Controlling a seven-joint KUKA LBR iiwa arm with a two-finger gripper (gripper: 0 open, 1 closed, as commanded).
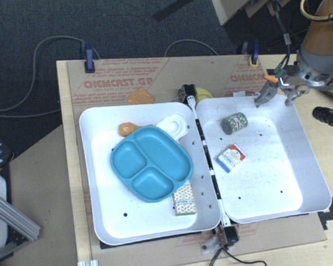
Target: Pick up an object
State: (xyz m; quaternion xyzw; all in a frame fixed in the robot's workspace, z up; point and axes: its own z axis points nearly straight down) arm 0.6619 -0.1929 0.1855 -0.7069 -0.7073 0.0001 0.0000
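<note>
Down at six o'clock in your left bin sits a small patterned box, tucked against the lower edge of the blue tray. That tray has three compartments and lies tilted across the middle of the bin. At its twelve o'clock you've got a white cup, and at eleven an orange lump peeking out from behind it.

Over to your right bin: a small can lies on its side up at eleven o'clock, and a red, white and blue carton lies flat just below it, near nine. The two are close but apart.

Your gripper hangs over the bin's top rim at one o'clock, well clear of the can. Its fingers are spread wide, and you can see nothing between them.

Beyond the bins, on the surface, an orange piece and a yellow thing rest near twelve o'clock.
</note>
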